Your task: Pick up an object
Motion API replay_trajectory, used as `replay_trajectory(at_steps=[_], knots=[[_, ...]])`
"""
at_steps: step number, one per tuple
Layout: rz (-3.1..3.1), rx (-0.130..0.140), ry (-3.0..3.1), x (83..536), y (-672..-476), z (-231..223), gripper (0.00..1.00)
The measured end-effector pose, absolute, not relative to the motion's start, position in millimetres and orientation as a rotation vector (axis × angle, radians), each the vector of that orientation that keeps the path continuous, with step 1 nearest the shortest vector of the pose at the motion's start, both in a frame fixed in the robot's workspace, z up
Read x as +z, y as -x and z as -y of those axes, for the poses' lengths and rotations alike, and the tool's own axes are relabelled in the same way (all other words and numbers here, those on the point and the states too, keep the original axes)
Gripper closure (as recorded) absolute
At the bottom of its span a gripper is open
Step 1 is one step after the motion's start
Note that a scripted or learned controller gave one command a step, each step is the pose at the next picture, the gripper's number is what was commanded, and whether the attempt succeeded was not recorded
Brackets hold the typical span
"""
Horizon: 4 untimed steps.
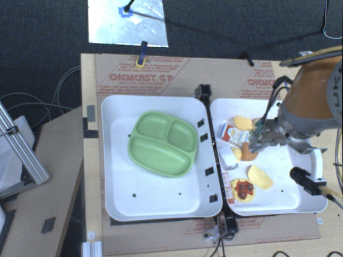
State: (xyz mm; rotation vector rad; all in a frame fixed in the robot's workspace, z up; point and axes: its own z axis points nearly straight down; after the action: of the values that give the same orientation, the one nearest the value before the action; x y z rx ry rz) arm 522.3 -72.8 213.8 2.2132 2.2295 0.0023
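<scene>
White bin [300, 199] clutter crowds the gripper [256, 142], grip state unreadable, so it may pinch the packet [233, 135] edge and slip.

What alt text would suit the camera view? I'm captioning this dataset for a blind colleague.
A grey robot arm with an orange band reaches from the right, its gripper low over small food-like items in the right white bin, including a red-and-white packet and yellow pieces. The left white bin holds a green divided plate.
</scene>
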Motion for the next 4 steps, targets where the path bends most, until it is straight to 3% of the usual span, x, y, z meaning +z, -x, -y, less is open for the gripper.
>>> replay_trajectory(at_steps=[2, 4], knots=[[-2.221, 0.003, -2.218, 234, -517.3, 74, 1.00], [-2.222, 0.001, -2.219, 216, -526.2, 70, 1.00]])
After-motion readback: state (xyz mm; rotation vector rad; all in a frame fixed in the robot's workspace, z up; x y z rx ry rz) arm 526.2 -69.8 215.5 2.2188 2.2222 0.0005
